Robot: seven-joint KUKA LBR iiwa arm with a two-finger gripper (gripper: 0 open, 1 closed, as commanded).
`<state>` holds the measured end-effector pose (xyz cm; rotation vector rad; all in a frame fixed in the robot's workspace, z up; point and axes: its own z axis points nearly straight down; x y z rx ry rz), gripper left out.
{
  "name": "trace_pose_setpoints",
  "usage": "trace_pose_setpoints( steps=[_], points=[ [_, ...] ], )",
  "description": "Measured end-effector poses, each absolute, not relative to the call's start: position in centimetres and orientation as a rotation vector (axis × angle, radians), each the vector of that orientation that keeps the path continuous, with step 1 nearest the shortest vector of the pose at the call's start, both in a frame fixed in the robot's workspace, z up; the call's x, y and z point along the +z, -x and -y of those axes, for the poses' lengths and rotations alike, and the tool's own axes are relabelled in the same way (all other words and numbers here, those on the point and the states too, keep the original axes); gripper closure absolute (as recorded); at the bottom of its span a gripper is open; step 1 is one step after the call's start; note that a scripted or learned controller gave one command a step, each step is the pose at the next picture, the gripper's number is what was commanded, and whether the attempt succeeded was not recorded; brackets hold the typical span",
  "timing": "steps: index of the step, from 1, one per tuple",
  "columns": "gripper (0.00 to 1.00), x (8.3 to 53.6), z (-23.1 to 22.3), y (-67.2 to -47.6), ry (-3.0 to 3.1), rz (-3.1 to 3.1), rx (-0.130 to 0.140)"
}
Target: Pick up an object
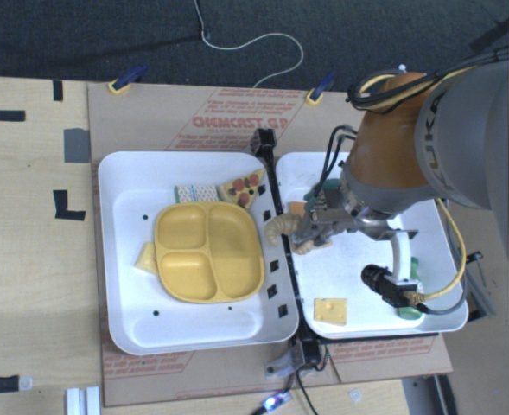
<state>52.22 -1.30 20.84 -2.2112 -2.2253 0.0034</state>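
Note:
My gripper (308, 229) hangs low over the left side of the right bin (435, 322), close to the divider between the bins. A tan, lumpy object (280, 225) lies right at its tip, against the bin's left wall; whether it sits between the fingers is unclear. A small orange piece (296, 207) shows just behind the gripper. A flat yellow square (329, 310) lies near the right bin's front edge. The arm hides much of the back of that bin.
The left bin (120, 318) holds a yellow divided plate (209, 251) with a yellow wedge (145, 257) poking out at its left. Behind the plate lie a pizza-slice toy (244, 188) and a checkered piece (194, 194). A green thing (409, 312) sits at the right bin's front right.

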Motion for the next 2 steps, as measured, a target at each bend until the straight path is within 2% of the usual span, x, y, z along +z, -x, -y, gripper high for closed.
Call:
trace_pose_setpoints(
  steps=[1, 2],
  points=[
    [1.00, 21.8, -0.4, -50.7, 2.215, 2.222, 0.003],
    [1.00, 23.1, -1.7, -51.4, 2.217, 2.224, 0.001]
  ],
)
